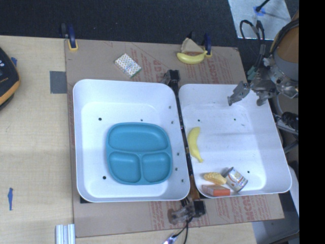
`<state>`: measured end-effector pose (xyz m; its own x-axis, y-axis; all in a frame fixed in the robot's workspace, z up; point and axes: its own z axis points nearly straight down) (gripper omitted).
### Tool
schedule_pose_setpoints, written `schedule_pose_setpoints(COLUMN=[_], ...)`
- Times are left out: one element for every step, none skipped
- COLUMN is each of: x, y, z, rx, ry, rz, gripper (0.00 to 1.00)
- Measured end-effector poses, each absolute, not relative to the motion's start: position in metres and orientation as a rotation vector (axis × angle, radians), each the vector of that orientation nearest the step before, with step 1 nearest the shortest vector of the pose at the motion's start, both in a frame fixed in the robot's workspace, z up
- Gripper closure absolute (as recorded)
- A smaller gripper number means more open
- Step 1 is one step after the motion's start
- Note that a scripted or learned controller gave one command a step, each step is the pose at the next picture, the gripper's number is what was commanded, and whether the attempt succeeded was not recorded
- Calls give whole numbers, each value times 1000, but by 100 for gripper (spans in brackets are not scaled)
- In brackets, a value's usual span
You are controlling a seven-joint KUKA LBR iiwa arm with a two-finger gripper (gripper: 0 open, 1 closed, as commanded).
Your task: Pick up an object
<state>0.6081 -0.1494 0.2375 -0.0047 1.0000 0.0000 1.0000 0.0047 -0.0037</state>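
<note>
A brown cardboard sheet [152,60] lies on a wooden bench [30,136], pinned along its far edge by two blue clamps, one at the left corner [71,37] and one further right [207,42]. A banana [190,58] rests on the sheet just beside the right clamp, and a small patterned packet [127,64] lies well to its left. A grey tape patch [58,82] sits at the sheet's left edge. A yellow-and-black device [6,78] juts in at far left. Beyond the bench, scissors [252,29] and white paper [254,4] lie on dark carpet [127,9].
</note>
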Motion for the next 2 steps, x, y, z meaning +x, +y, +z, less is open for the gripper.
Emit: schedule_pose_setpoints(x=[586, 579], y=[-77, -51], z=[191, 192], rx=[-2212, -2212], ry=[-2226, -2226], rz=[6, 7], gripper=[0, 0])
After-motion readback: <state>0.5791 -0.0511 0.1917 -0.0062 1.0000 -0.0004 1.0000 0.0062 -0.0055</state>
